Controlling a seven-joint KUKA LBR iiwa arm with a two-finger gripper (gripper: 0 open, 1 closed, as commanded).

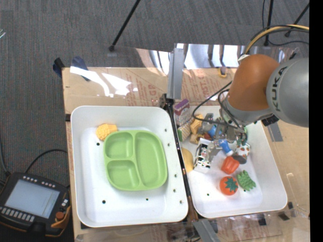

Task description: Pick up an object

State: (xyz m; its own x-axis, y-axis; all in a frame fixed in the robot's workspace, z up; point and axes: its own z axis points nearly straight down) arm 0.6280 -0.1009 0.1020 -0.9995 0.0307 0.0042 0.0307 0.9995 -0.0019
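Over the right bin, the gripper hangs (among toys).

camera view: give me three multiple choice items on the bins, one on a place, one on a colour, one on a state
1. Where does the green divided plate lie?
A. in the left bin
B. in the right bin
C. on the floor

2. What colour is the small ridged piece touching the plate's upper left corner?
A. blue
B. yellow
C. black

3. How does the plate lie?
A. flipped over
B. standing on edge
C. flat, compartments facing up

Answers:
1. A, since the plate rests inside the left bin, away from the toys in the right bin.
2. B, since it shows yellow against the white bin.
3. C, since all three compartments show as open hollows.
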